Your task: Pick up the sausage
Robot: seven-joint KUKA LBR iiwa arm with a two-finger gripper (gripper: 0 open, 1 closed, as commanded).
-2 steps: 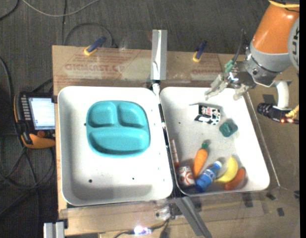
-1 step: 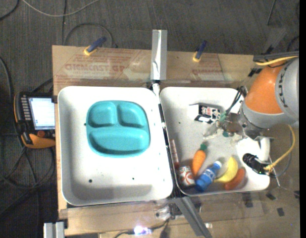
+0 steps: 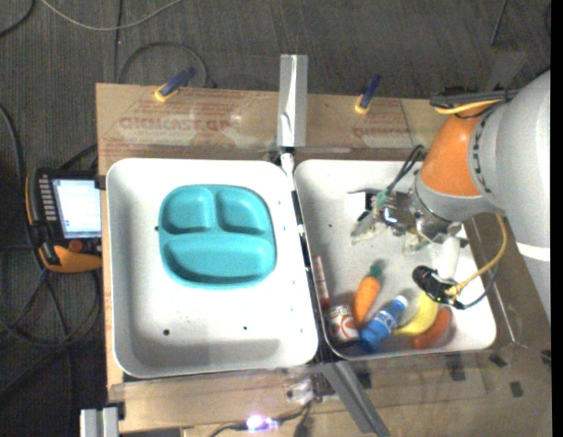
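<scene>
Camera view has the gripper [image 3: 377,218] hovering in the right bin [image 3: 336,185], its grip state impossible to tell, while the sausage [image 3: 434,331] lies unpicked by the banana [image 3: 418,318] at the bin's near corner.

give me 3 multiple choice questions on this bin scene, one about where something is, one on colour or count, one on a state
1. Where does the teal tray lie?
A. left bin
B. right bin
C. on the floor

2. What colour is the carrot's body?
A. blue
B. orange
C. white

3. How does the gripper stand to the sausage?
A. clamped on it
B. apart from it, further up the bin
C. pressing it into the tray

Answers:
1 A: the tray sits within the left bin.
2 B: orange body, green top.
3 B: the sausage lies at the near right corner of the right bin, beside the banana; the gripper is up-left of it.
</scene>
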